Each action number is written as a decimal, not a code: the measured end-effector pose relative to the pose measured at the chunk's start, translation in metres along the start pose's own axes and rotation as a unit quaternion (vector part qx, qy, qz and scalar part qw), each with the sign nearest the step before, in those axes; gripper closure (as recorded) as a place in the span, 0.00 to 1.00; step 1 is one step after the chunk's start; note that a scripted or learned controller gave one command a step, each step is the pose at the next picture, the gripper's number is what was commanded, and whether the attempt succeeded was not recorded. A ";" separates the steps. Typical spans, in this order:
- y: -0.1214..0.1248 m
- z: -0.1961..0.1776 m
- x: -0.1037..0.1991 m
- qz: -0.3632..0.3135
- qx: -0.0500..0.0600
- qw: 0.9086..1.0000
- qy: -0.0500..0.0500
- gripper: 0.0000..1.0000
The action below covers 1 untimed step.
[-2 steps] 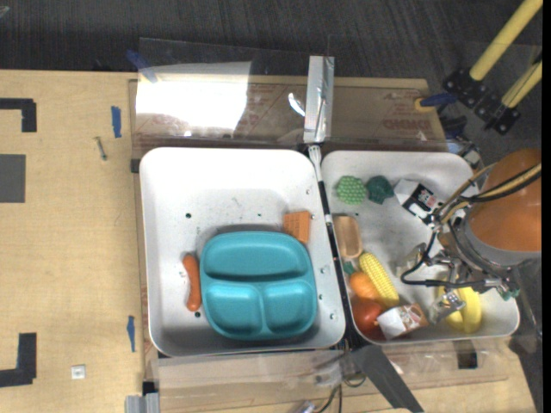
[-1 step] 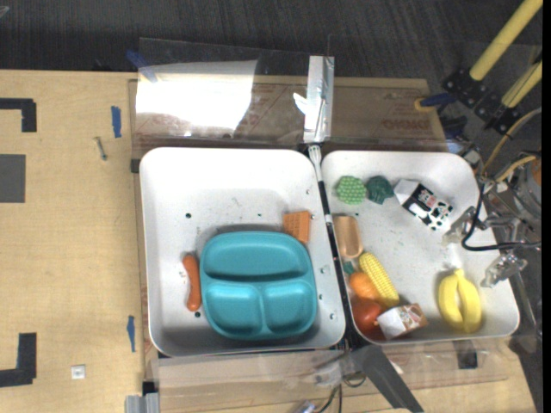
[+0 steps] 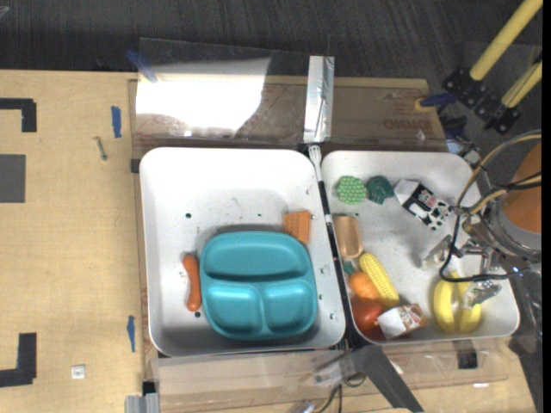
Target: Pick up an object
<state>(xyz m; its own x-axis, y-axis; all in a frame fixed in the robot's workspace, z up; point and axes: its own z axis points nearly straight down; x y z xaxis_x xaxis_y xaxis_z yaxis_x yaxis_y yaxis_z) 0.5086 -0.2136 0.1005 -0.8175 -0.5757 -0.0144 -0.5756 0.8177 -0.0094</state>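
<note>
- Two white bins are seen side by side: the left bin [image 3: 164, 179] is taken up by a teal divided tray [image 3: 256, 284], with an orange sausage-shaped toy [image 3: 193, 280] along its left edge and an orange block [image 3: 298, 224] at its far right corner.
- The right bin [image 3: 392, 166] is crowded: a green bumpy toy [image 3: 350, 189] and a dark teal piece [image 3: 380, 188] at the far side, a black-and-white box [image 3: 424, 203] to their right, a tan piece [image 3: 348, 236], a corn cob [image 3: 378, 278], an orange-red fruit [image 3: 365, 306] and a red-and-white packet [image 3: 401, 320] along the near left.
- The gripper [image 3: 469, 261] is pictured low at the right bin's right side, wrapped in cables; whether it is apart or together cannot be told.
- A yellow banana [image 3: 455, 308] is shown in the near right corner, just near of the gripper, not seen held.
</note>
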 end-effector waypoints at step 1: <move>0.006 0.001 0.001 -0.124 -0.007 0.992 -0.004 0.00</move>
<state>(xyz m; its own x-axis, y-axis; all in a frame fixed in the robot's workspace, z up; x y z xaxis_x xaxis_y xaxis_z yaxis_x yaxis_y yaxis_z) 0.5038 -0.2093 0.0998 -0.6507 -0.7591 -0.0212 -0.7592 0.6508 -0.0004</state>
